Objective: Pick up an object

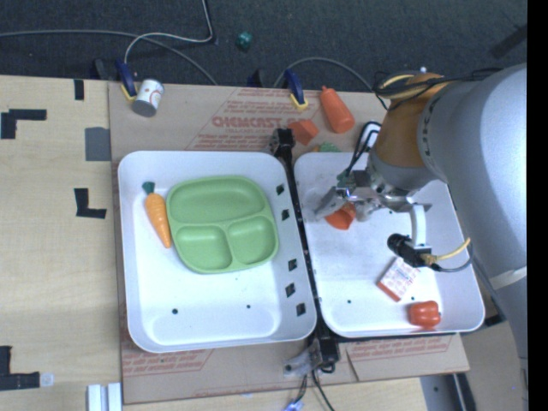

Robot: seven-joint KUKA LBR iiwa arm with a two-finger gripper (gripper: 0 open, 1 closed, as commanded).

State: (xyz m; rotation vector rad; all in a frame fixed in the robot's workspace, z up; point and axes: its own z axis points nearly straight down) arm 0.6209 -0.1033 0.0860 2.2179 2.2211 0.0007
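Orange toy (341,219) lies in right white bin (360,302) just under gripper (342,202), fingers' spread can't be told & nothing visibly gripped; bins sit on cardboard-topped bench (231,122) w/ dark carpet (86,15) behind.

Matt green plastic tray (224,223) (smooth) in glossy white bin (137,298).

Lighting's pretty even and bright from overhead, soft shadows only. The white bin (390,311) under the gripper (341,202) looks a bit washed out. The arm (492,161) behind it is soft, slightly out of focus. Whole frame is low-res, a little grainy.
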